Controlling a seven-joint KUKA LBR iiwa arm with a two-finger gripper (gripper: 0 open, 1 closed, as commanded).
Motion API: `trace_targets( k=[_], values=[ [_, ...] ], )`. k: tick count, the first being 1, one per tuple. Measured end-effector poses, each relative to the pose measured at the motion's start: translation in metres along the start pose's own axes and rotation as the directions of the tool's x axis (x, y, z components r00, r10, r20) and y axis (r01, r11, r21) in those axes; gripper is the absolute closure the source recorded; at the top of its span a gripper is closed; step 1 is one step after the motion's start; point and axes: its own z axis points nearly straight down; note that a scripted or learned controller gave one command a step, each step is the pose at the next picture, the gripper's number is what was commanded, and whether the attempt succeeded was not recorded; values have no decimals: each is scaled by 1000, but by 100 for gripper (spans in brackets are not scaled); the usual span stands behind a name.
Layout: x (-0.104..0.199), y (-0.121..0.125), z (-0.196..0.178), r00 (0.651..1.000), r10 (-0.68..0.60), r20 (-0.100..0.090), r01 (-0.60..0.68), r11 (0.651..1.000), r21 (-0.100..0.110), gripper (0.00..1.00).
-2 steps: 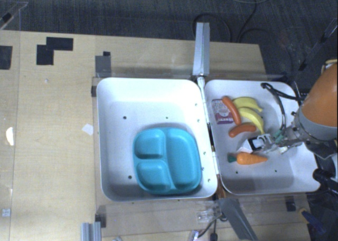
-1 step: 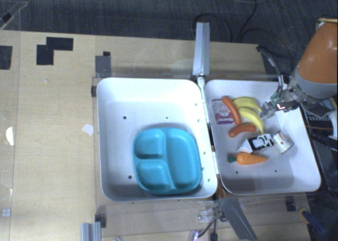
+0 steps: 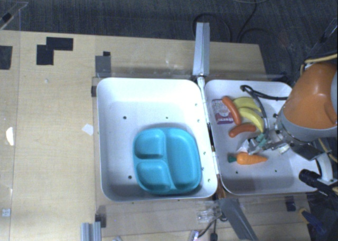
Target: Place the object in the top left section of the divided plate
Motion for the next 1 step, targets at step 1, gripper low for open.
trace_targets(
  k=[1],
  values=[
    [-1, 49, -17, 1000, -17, 1, 17, 1000, -2, 100]
  ],
)
